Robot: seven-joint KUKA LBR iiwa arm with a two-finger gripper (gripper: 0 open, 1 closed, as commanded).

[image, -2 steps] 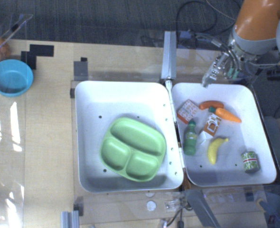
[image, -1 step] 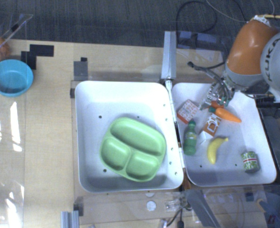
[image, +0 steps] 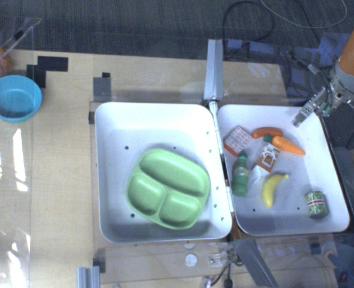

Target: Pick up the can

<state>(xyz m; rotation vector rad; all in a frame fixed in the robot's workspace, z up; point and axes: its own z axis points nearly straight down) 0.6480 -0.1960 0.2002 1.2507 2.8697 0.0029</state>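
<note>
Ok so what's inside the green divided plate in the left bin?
The green divided plate shows three bare compartments, nothing lying in any. The left bin floor beneath the plate is covered, so it cannot be seen.

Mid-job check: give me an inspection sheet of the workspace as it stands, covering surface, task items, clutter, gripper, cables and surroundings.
Surface: wooden bench bearing left bin and right bin.
Job's things: can in the right bin's near right corner, apart from the rest.
Clutter: banana, green bottle, carrot, two small cartons in the right bin; green divided plate in the left.
Gripper: gripper over the right bin's far right corner, away from the can.
Cables: black cable on the floor.
Surroundings: blue bowl on the bench.
</note>
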